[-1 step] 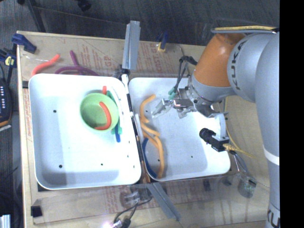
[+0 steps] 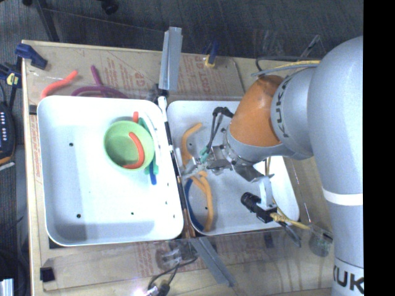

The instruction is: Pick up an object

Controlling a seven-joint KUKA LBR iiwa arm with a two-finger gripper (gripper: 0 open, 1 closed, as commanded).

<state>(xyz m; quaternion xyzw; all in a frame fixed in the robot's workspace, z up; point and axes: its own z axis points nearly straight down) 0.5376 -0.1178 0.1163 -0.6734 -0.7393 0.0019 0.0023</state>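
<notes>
My gripper (image 2: 199, 163) hangs low over the left side of the right bin (image 2: 281, 193), close to the wall between the two bins. Under and around it lie a yellow-orange curved strip (image 2: 191, 134) toward the back, a second yellow-orange strip (image 2: 208, 199) toward the front, and a blue curved piece (image 2: 187, 207) along the bin's left wall. The gripper's tip sits between the two strips, and I cannot make out anything held in it. The orange wrist band (image 2: 259, 119) and the grey arm cover the bin's right part.
The left bin (image 2: 74, 190) holds a green bowl (image 2: 125, 143) with a red-orange curved piece (image 2: 139, 150) in it, and blue and green sticks (image 2: 152, 172) beside the bowl. A black connector (image 2: 254, 205) with a yellow cable hangs over the right bin's front.
</notes>
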